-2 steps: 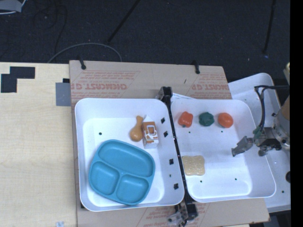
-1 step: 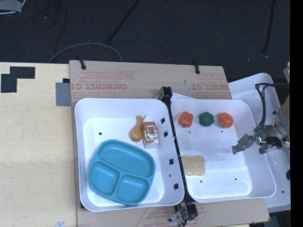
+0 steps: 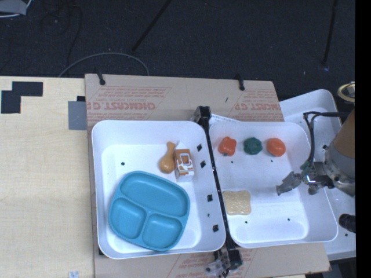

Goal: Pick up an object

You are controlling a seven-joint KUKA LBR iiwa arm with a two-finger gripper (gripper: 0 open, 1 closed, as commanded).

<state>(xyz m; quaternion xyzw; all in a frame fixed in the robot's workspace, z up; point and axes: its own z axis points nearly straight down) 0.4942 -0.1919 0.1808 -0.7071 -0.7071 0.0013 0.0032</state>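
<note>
Gripper is being seen low over the right bin, near its right wall; open or closed cannot be told at this angle, and nothing is being seen held in it.

No object is being named by the task, so the nearest ones are being judged as targets. Orange piece is lying at the bin's far side, just up-left of the gripper. It is being read as a small rounded toy food: light, stiff, probably smooth and prone to rolling, so it is best being taken across its middle, from above. Tan square is lying flat on the floor by the divider, left of the gripper. It is being judged as light and maybe soft; being so flat, it is best being pinched across opposite edges, and a slip is likely.

Green piece and red piece are sitting in a row with the orange one, apart from each other.

Left bin is being occupied by a blue tray, a tan gourd-like toy and a small box, the last two touching or nearly so. All are well apart from the gripper.
</note>
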